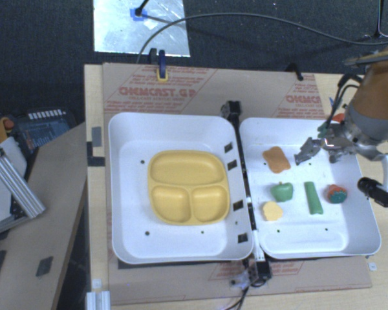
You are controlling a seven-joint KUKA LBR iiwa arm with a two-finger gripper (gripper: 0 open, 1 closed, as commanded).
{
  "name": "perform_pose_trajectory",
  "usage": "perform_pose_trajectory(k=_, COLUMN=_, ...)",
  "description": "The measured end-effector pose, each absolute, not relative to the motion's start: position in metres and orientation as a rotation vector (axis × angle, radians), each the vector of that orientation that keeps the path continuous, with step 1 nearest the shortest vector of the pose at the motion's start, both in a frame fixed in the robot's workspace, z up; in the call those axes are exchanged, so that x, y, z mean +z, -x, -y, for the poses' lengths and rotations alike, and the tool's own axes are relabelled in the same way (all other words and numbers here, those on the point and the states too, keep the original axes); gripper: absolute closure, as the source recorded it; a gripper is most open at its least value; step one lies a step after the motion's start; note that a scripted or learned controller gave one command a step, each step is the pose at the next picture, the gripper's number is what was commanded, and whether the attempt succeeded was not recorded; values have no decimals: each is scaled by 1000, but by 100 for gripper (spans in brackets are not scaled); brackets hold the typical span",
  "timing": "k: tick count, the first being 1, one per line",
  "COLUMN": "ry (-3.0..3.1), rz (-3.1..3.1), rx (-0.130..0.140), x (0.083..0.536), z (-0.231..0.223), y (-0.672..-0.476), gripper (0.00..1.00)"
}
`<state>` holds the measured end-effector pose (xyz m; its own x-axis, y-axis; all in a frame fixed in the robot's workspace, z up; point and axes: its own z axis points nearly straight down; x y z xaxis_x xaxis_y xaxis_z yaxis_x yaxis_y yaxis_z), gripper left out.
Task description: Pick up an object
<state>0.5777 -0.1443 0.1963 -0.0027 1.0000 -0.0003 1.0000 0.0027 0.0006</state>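
Gripper [306,152] low over right bin [355,241]

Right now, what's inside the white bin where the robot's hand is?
Inside the right bin: an orange piece, green pepper, long green piece, yellow piece and red-teal toy. The gripper covers some floor.

A divided tray [187,186] is sitting in the left bin [126,134], while five small items are lying in the right bin [355,237], with the gripper [306,152] hanging over its rear part.
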Motion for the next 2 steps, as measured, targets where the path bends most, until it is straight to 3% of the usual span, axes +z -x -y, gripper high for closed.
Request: perform_pose_trajectory(k=2, ry=-2221, rz=-2224, rx=-1, x=87, z=148, y=-586, gripper=0)
